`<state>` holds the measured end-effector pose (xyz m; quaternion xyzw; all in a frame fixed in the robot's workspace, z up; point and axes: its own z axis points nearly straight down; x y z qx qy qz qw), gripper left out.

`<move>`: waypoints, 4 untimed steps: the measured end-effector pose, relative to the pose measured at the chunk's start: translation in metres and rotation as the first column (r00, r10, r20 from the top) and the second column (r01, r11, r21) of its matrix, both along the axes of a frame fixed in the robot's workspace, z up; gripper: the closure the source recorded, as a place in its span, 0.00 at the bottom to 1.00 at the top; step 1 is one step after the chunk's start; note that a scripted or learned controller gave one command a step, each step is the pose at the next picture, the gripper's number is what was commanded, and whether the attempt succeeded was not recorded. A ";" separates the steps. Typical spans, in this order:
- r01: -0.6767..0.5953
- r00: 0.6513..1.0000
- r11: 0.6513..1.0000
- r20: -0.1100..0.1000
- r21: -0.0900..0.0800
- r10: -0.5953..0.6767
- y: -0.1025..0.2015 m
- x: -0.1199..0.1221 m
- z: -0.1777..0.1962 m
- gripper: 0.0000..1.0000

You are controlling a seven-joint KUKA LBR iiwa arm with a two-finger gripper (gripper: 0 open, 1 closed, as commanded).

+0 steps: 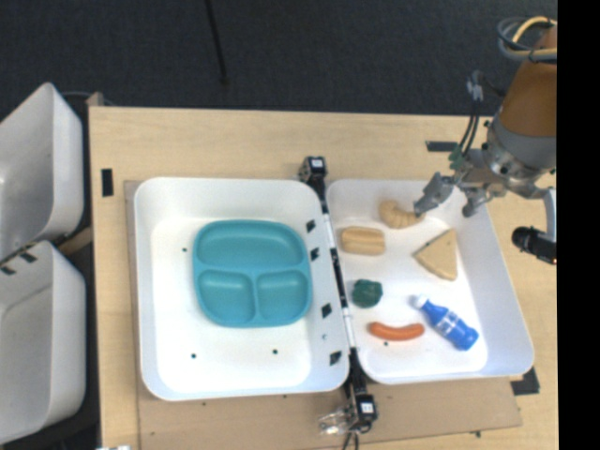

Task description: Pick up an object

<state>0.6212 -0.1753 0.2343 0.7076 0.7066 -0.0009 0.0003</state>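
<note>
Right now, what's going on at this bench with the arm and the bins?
The gripper is over the far side of the right bin, right beside a small tan piece; it holds nothing. A bread roll, wedge, green item, sausage and blue bottle lie there. The teal tray sits in the left bin.

No text can be read; the blue bottle's (447, 323) label is blurred.

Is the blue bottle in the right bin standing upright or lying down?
Lying down. The blue bottle rests on its side on the right bin's floor, white cap toward the bin's middle, body angled toward the near-right corner.
</note>
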 end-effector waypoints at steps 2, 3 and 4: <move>0.000 1.000 1.000 0.000 -0.001 0.000 -0.003 0.006 -0.093 0.00; 0.000 1.000 1.000 0.005 -0.001 0.000 -0.003 0.008 -0.079 1.00; -0.002 1.000 1.000 0.004 0.000 0.002 -0.011 0.014 -0.031 1.00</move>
